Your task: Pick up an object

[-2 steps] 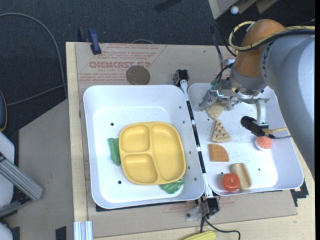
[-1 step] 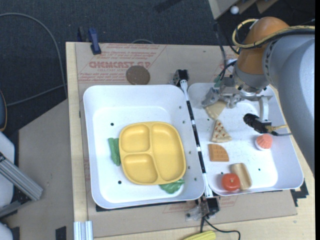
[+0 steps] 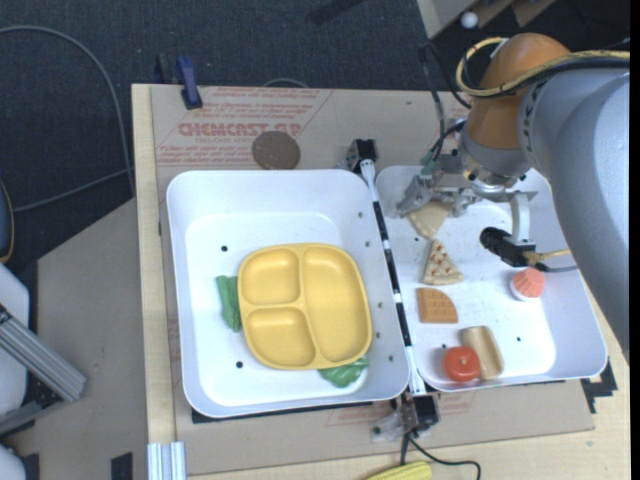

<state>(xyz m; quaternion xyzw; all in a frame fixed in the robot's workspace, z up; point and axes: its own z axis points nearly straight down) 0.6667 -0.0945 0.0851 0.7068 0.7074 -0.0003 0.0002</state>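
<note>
My gripper [image 3: 437, 204] hangs low over the far end of the right bin [image 3: 570, 353], open, its fingers spread to either side of a pale cheese-like wedge [image 3: 428, 222] that lies just below them. Nothing is held between the fingers. Nearer in the same bin lie a pizza slice [image 3: 439, 264], a tan cracker [image 3: 436, 306], a red tomato [image 3: 462, 364], a bread roll [image 3: 484, 349] and a pink strawberry-like piece [image 3: 528, 284].
The left bin [image 3: 200, 218] holds a yellow divided plate [image 3: 303, 304] with green leaf pieces [image 3: 229, 301] poking out from under it. A divider rail [image 3: 388, 268] separates the bins. A brown disc [image 3: 275, 151] lies on the board behind.
</note>
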